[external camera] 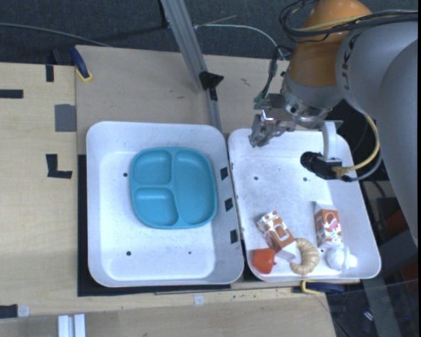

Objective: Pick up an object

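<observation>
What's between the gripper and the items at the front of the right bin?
Nothing visible. The gripper hovers at the right bin's far edge; bare bin floor runs to the carton, croissant, red piece and second carton clustered along its near edge.

Your arm comes in from the right, grey link with the orange band at the far right, wrist angled down and left. The tool sits low at the far left corner of the right bin. Nothing visible between its tips.
</observation>
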### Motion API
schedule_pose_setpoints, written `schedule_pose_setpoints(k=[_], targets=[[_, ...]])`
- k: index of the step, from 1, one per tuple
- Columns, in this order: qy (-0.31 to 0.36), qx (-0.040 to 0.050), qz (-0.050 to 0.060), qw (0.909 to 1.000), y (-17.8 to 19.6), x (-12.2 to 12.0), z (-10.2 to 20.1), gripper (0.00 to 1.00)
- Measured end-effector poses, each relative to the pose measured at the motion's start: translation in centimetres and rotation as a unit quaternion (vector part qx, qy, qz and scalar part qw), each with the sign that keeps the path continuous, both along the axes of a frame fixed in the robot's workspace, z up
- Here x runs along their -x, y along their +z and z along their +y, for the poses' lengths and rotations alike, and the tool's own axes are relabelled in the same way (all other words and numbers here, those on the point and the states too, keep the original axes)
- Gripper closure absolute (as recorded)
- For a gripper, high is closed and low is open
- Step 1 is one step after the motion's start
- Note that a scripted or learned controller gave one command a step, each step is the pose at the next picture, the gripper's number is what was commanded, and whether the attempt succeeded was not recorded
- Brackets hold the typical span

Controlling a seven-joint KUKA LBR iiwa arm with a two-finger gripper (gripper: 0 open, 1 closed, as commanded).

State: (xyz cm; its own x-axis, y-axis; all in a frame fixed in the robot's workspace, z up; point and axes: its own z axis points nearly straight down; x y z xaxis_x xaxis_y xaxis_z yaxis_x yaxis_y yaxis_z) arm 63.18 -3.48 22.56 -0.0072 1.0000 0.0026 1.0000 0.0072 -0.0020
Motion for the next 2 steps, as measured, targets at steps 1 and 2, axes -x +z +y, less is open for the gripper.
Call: schedule_pose_setpoints(k=[1, 2], targets=[[0.000, 0.0002, -0.001, 1.0000, 0.9, -0.9, 5.4, 1.00], [0.000, 0.0007, 0.001, 1.0000, 0.4, 0.0, 10.9, 1.00]])
